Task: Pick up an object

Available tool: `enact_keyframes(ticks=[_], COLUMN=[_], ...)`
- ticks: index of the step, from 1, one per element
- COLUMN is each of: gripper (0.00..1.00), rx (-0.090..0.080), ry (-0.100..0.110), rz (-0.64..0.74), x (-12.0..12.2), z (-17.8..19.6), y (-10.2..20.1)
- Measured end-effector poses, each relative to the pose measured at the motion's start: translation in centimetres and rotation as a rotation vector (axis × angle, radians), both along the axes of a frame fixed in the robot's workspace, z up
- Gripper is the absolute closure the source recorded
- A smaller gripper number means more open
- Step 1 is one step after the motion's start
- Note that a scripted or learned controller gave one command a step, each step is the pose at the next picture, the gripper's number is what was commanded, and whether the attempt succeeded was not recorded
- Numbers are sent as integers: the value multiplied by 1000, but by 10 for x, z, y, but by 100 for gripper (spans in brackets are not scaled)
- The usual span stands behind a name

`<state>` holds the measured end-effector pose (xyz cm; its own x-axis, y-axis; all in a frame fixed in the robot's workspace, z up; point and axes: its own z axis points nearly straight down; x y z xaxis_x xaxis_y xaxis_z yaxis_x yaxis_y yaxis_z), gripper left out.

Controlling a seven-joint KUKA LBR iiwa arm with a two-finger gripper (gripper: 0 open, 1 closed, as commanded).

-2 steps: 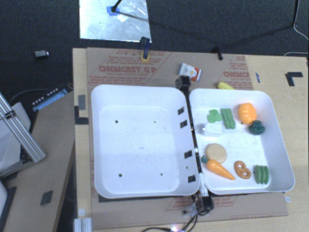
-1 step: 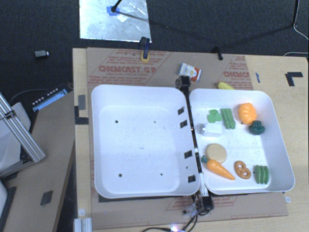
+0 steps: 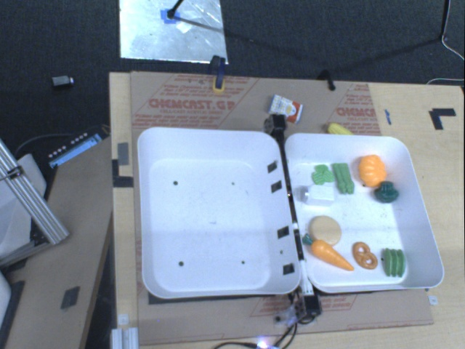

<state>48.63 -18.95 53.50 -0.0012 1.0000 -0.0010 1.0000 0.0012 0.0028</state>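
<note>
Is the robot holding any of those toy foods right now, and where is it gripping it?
Nothing is held. The carrot, pretzel and pumpkin all lie loose in the right bin.

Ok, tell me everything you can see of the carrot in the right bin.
The carrot is an orange toy, plastic by its look, tapering to a point, with a small green tip at its thick end. It lies flat on the floor of the right bin, near the front left, point aimed toward the pretzel. Its thick end sits just below the round beige piece.
</note>
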Motion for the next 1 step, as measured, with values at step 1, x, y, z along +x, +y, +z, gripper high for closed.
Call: enact_keyframes(ticks=[1], gripper=[100], rx=[-1], ry=[-1], rz=[-1], x=[0], z=[0], y=[-6])
